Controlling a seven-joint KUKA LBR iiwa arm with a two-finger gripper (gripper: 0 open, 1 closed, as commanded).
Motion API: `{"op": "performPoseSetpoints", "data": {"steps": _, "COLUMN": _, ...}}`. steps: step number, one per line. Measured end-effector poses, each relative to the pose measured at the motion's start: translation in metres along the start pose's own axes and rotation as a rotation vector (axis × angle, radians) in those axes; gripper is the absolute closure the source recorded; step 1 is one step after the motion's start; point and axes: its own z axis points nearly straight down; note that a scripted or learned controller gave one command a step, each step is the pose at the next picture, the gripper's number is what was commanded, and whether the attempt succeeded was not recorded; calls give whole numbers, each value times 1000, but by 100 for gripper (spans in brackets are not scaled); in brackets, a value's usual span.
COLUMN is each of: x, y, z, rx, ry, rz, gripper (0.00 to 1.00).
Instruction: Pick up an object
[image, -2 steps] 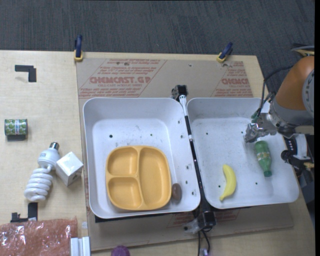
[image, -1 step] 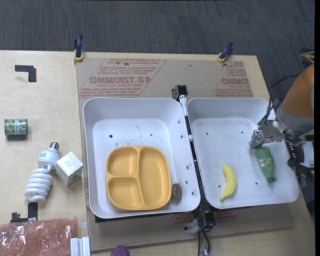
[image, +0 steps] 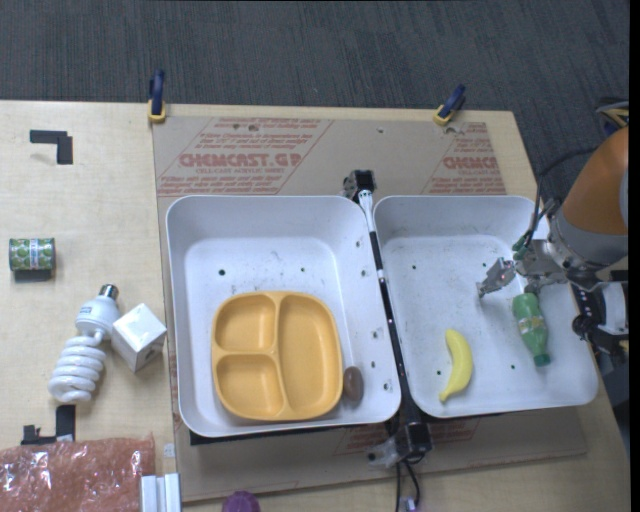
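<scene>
Banana (image: 457, 366) lies near the right bin's (image: 430, 225) front edge. By its right edge, the pincer (image: 512, 276) hangs open above a green bottle (image: 531, 326); that round bottle could roll free.

From my remote station I can read red print on the brown protective sheet (image: 300, 150) under the two white bins: "CHEMCAST G P" in large letters at the left, repeated but cut off at the right as "CHEMCAS". The smaller lines beneath are too fine to read, as is the green can's label (image: 31, 256).
</scene>
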Motion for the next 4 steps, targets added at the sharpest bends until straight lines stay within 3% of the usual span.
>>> {"op": "performPoseSetpoints", "data": {"steps": 1, "x": 23, "y": -65, "z": -1, "rx": -8, "ry": -9, "rz": 3, "gripper": 0}}
{"op": "performPoseSetpoints", "data": {"steps": 2, "x": 23, "y": -63, "z": -11, "rx": -12, "ry": -11, "rz": 5, "gripper": 100}}
{"op": "performPoseSetpoints", "data": {"steps": 3, "x": 23, "y": -63, "z": -11, "rx": -12, "ry": -11, "rz": 5, "gripper": 0}}
{"op": "performPoseSetpoints", "data": {"steps": 4, "x": 68, "y": -99, "z": -1, "rx": -4, "ry": -7, "rz": 3, "gripper": 0}}
